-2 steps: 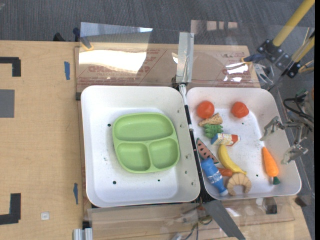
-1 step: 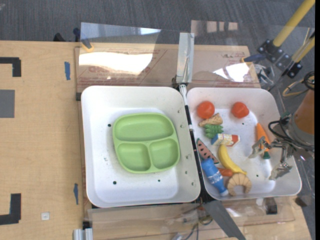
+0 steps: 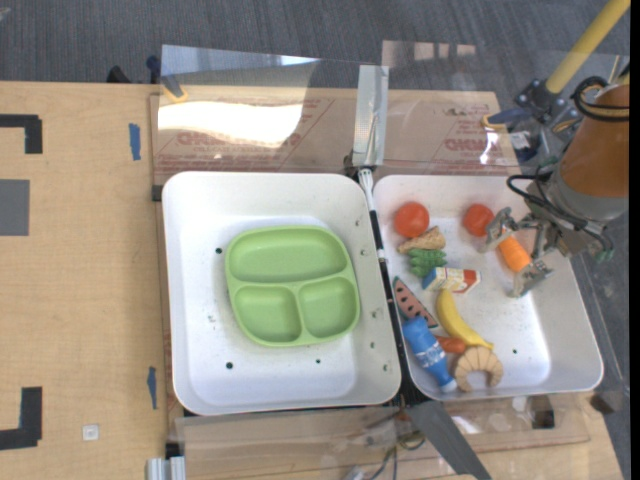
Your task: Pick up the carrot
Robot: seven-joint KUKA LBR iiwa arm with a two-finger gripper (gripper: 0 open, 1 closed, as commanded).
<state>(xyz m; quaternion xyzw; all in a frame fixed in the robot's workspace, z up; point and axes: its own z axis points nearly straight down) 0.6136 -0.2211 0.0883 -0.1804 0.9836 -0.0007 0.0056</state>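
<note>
While jaws (image 3: pixel 517 253) clamp it, the carrot (image 3: pixel 515 254) shows as stubby orange chunk w/ rounded end.

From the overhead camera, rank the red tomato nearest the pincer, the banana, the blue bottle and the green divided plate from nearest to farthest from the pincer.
1. Red tomato, just left of the pincer.
2. Banana, lower left, mid-bin.
3. Blue bottle, at the right bin's near-left corner.
4. Green divided plate, over in the left bin.
</note>
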